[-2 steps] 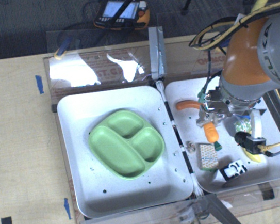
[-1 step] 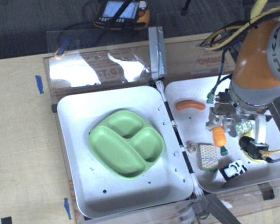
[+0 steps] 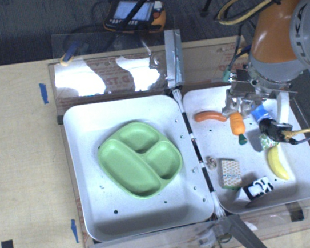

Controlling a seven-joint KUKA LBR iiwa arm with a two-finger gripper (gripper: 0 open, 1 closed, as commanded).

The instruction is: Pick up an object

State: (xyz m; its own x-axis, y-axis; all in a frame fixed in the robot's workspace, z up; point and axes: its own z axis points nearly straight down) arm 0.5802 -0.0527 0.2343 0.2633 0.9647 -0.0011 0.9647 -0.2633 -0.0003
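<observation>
Arm reaches in from right, wrist low over right bin. Gripper sits above orange carrot; jaw state unreadable, fingers blurred among brackets. Orange sausage-shaped piece just left. Banana, patterned sponge, black-white item nearby. Green divided plate in left bin.

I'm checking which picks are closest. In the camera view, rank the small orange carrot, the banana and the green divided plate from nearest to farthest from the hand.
1. Small orange carrot: right bin, just below the hand.
2. Banana: right bin, lower right of the hand.
3. Green divided plate: left bin, far to the left.
</observation>
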